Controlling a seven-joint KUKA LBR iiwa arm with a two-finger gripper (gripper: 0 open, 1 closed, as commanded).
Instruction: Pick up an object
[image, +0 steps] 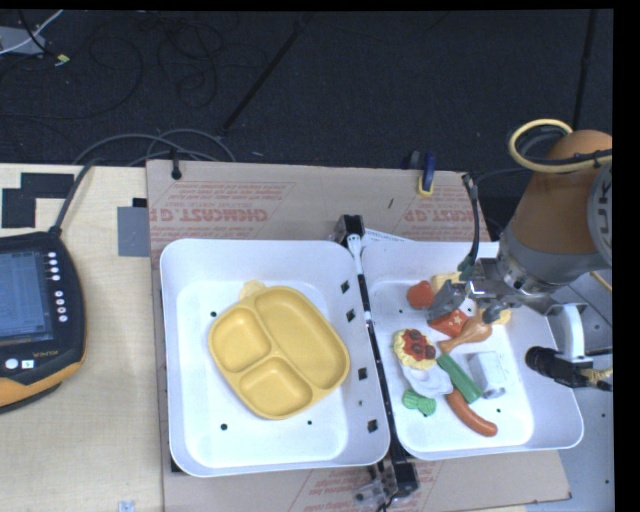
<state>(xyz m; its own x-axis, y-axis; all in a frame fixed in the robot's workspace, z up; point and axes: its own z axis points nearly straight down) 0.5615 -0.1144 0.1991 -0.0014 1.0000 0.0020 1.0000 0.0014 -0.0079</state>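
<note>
Left bin (190, 300): white plastic, smooth, slight sheen.
Right bin (545, 420): same white plastic.
Divided tray (278, 350): yellow plastic, smooth, soft gloss.
Toy food (450, 375): coloured plastic, mostly glossy.
Board under bins (280, 205): brown cardboard, matt, printed lettering.
Bench (100, 420): pale wood-look, matt.
Arm (560, 215): orange band glossy, grey casing smooth.

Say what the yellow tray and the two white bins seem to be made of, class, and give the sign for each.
Yellow tray: probably moulded plastic, smooth with a soft sheen; its three compartments have rounded, one-piece edges.
White bins, left and right: probably thin formed plastic, glossy; light glares off their rounded rims. Painted metal cannot be ruled out.
</note>
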